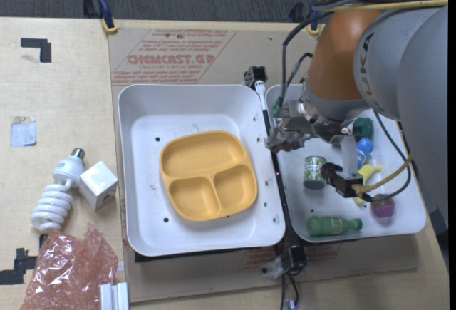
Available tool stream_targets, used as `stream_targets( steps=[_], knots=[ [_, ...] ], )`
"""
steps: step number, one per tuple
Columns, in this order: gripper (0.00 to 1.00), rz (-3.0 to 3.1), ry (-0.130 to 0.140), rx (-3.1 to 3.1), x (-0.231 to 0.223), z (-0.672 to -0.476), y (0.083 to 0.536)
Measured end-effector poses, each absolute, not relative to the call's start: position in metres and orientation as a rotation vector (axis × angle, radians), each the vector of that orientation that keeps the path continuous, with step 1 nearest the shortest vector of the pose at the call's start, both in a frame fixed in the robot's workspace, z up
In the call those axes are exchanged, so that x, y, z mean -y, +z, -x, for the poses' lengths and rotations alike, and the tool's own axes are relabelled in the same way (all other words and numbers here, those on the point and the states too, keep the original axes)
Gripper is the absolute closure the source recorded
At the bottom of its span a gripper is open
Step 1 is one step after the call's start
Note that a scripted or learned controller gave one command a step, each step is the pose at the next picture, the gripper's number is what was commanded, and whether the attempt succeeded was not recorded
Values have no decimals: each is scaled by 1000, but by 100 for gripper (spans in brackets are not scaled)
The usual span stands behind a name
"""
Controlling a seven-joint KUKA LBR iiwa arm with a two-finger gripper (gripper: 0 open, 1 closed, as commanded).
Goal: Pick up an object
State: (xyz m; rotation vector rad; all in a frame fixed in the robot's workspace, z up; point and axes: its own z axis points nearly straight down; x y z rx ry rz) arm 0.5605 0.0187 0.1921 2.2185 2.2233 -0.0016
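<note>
A: End effector (293, 132) status?
B: Positioned over the right bin (406, 226), upper left area. Finger opening cannot be determined.
A: Object locations?
B: Small can (314, 171) just beside it; green bottle (333, 225) at the near edge.

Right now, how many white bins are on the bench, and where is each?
2. The left white bin holds a yellow divided tray; the right white bin sits beside it, under the arm, which may hide things.

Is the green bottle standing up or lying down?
Lying down. The green plastic bottle rests on its side along the right white bin's near edge.
</note>
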Motion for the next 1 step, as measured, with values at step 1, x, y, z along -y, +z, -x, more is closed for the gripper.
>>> stream_targets(
  steps=[1],
  knots=[
    [100, -2220, 0, -2221, 22, -502, 270]
  ],
)
